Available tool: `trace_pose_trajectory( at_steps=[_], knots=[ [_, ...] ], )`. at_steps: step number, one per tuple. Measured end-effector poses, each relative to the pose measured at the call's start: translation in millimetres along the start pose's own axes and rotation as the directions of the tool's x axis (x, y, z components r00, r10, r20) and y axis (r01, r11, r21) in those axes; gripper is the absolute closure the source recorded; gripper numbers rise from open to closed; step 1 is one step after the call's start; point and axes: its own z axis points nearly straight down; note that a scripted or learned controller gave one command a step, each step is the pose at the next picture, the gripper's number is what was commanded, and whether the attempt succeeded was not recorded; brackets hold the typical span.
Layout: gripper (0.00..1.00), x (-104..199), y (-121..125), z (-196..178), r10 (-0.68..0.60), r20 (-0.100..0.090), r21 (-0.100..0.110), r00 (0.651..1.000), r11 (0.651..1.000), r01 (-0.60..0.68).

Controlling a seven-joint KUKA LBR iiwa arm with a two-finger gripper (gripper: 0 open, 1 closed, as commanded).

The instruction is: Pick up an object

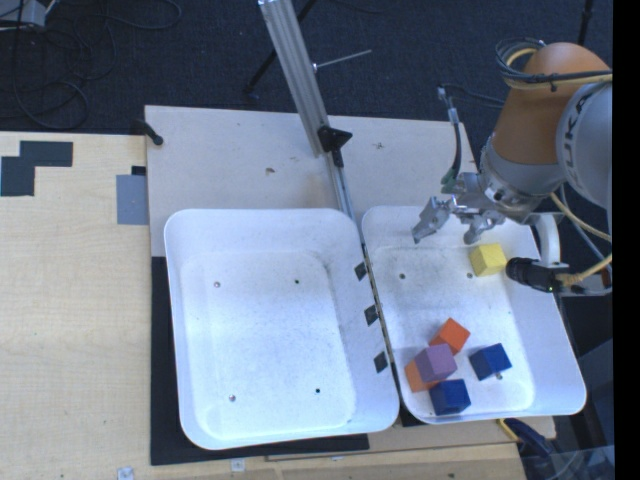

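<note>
Even bright light, soft shadows, sharp focus.

Purple block [436, 363] partly hides an orange block [418, 374].

The gripper [455, 223], fingers spread, hovers over the right bin's [560, 388] far end, left of a yellow cube [488, 259]; orange, purple and blue cubes cluster near.

Yellow cube [488, 259], white bins [200, 238]
</note>
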Motion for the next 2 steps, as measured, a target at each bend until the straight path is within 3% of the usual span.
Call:
trace_pose_trajectory(
  at_steps=[1, 2],
  knots=[
    [0.0, 14, -42, 104, 0.002, -0.002, 0.01, 1.0, 1.0, -0.002],
    [0.0, -20, 8, 113, 0.001, 0.002, -0.003, 1.0, 1.0, -0.001]
  ],
)
